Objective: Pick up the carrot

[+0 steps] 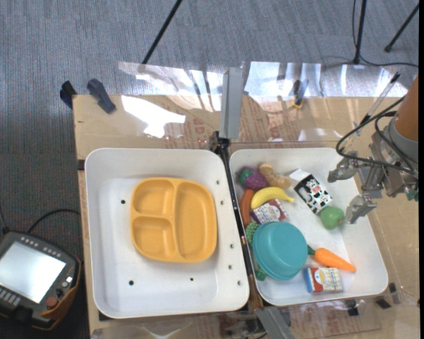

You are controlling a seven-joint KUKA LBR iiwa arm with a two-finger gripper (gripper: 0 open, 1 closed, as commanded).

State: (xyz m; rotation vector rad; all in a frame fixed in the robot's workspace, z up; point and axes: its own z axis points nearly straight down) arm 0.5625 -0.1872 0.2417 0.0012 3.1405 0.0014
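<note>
Carrot [333,258] pickup looks barely begun. It lies flat in the right bin [377,263], low in the bin toward the near right, its fat orange end next to the teal bowl [280,249] and its tip pointing right and slightly toward the near edge. Just below it sits a small red-and-white carton [323,280], close but apparently not touching.

Up at the bin's right rim the gripper [360,189] hangs over the far right corner, well apart from the carrot. One finger [356,210] reaches down beside a green ball [331,217], and another part of the hand juts left above a black-and-white carton [312,192]. Nothing sits between the fingers. How wide they stand I cannot tell from this slanted view, since cables and the wrist housing clutter the shape.

By my reading, everything is left to do: move toward the near side of the bin, line up over the carrot's middle, descend, close, lift. The bowl crowds the carrot's thick end, so a grasp nearer the middle or tip seems safer.

Other toys cluster at the bin's left: a banana [271,196], purple grapes [254,181], a red packet [270,212]. The left bin [106,182] holds a yellow divided plate [174,219]. Both bins rest on the tabletop [155,126].
</note>
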